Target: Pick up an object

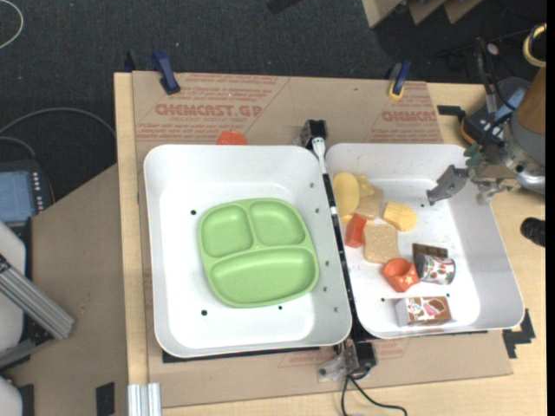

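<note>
Gripper [447,185] hangs over the upper right part of the right bin [486,232], reaching in from the right edge on the grey arm [529,141]. Whether it is wide or narrow cannot be told from this slant, and nothing shows held in it. It sits apart from the objects, which lie to its left and below.

Those objects cluster in the left half of the right bin. A pale yellow piece [346,191] lies near the bin's left wall, with a tan piece [370,199] just beside it. A yellow wedge [400,216] lies to the right of these, nearest the gripper. Below them a small orange-red piece [355,230] touches a beige slab [380,242]. Further down sit a red piece [399,274] and, just beside it on the right, a small dark-and-white can [434,265] lying on its side. A brown-and-white box [425,309] lies near the bin's lower edge.

The left bin [173,232] holds a green divided tray [257,251], with three compartments, roughly in its middle. Both bins rest on a brown board [139,120], held by blue clamps [165,70] at the far edge. A small orange thing [231,138] lies on the board just above the left bin.
</note>
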You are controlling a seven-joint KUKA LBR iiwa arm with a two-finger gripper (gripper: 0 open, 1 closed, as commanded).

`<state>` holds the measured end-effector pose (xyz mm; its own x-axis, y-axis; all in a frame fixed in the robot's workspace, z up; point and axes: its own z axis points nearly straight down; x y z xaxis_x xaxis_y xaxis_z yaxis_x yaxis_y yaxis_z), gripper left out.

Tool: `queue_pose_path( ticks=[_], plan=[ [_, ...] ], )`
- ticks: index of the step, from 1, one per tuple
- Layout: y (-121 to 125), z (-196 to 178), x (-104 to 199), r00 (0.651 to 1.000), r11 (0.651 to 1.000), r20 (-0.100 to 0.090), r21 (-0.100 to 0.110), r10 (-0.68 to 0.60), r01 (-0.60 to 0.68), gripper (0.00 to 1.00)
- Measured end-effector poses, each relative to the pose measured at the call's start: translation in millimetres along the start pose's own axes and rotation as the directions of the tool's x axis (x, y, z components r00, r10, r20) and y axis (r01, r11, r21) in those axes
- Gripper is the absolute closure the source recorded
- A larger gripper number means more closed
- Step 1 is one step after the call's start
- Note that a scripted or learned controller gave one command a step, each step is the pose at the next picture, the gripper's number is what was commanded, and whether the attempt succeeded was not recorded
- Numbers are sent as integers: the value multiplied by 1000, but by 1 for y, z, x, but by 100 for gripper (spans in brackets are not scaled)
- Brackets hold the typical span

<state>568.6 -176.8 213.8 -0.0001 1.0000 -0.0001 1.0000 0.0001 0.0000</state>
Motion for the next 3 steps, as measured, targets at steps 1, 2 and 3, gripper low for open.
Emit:
queue_pose_path(
  ticks=[1, 2, 3],
  plan=[
    [-35, 51, 39, 1000, 1000, -4, 8, -2, 2, 0],
    [-64, 133, 76, 1000, 1000, -3, 6, 0, 0, 0],
    [-62, 119, 74, 1000, 1000, 1, -3, 2, -2, 100]
  ],
)
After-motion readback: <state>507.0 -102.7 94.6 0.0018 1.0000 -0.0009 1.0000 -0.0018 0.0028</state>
